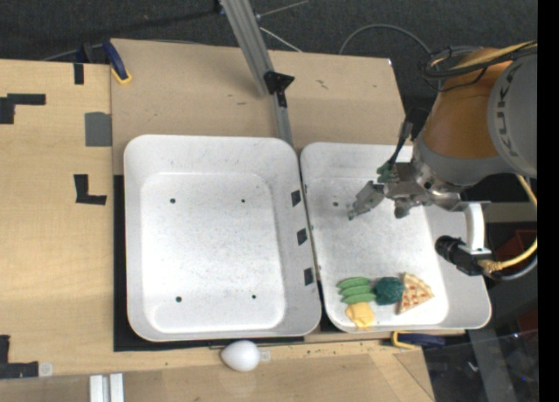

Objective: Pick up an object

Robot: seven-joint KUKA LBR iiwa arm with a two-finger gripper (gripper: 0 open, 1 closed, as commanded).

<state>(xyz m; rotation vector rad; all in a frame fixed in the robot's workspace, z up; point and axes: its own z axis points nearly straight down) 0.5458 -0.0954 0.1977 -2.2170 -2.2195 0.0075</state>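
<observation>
Grey two-finger tool with fingers apart (nothing between them) over right shallow white bin, green, yellow and pizza-slice toys near its front edge

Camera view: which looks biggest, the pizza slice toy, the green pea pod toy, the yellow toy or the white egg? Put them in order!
1. White egg, biggest.
2. Pizza slice toy and green pea pod toy look about alike; I won't rank them.
3. Yellow toy, smallest.

The egg lies on the bench outside the bins, nearer the camera, so its lead is unsure.
</observation>
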